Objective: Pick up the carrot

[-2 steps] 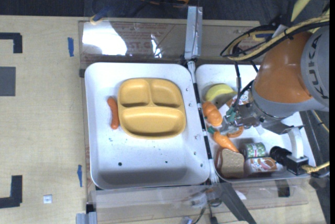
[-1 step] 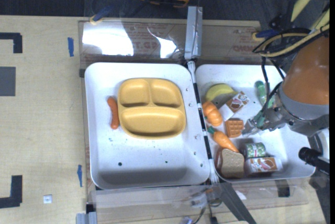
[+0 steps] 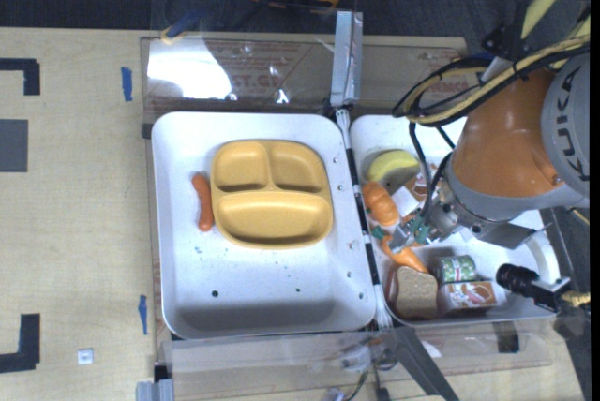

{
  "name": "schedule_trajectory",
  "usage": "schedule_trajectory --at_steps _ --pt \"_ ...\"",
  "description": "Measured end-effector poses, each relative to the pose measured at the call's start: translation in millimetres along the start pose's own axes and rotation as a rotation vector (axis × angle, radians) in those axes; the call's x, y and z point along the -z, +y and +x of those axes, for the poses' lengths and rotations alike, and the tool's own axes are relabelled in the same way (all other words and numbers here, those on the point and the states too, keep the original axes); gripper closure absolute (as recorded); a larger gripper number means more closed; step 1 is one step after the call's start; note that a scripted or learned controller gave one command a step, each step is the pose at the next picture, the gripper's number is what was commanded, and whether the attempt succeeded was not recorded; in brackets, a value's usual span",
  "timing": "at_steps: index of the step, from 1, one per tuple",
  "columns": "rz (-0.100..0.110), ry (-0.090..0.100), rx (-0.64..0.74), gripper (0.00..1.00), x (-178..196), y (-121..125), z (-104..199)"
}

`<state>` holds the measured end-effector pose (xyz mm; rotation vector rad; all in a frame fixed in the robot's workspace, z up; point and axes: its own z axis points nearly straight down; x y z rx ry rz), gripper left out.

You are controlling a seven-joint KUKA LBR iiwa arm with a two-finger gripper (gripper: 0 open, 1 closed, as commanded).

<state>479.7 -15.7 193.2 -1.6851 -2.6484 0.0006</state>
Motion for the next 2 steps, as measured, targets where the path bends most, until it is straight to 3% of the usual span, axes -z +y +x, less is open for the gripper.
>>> schedule_trajectory --at_steps 1,2 --pt "-0.004 -0.003 -0.287 1.0 22.1 9.2 19.0" --pt "0.0 -0.001 -0.025 1.0 20.8 9.0 19.9"
